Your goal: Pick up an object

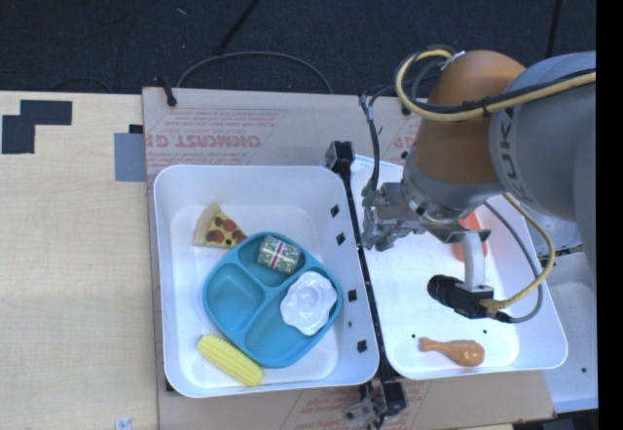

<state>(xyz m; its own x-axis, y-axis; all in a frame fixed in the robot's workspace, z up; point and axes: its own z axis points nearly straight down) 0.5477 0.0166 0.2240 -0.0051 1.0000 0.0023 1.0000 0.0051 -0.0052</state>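
My gripper (pixel 382 227) hangs under the orange wrist over the left side of the right bin (pixel 545 340), close to the wall between the two bins. The arm's bulk covers it from above. A tan chicken drumstick (pixel 454 350) lies near the right bin's front edge, apart from the gripper. An orange-red object (pixel 473 221) peeks out from behind the arm at the bin's middle right. The left bin (pixel 175 214) holds a pizza slice (pixel 217 228), a yellow corn cob (pixel 230 360) and a blue divided plate (pixel 234 306) bearing a green can (pixel 278 254) and a white cup (pixel 310 302).
A black connector with a cable (pixel 459 297) dangles from the arm over the right bin's middle. Black clips (pixel 340 158) sit along the divider between the bins. Cardboard (pixel 224 131) lies under both bins, and pale bench surface (pixel 68 272) stretches to the left.
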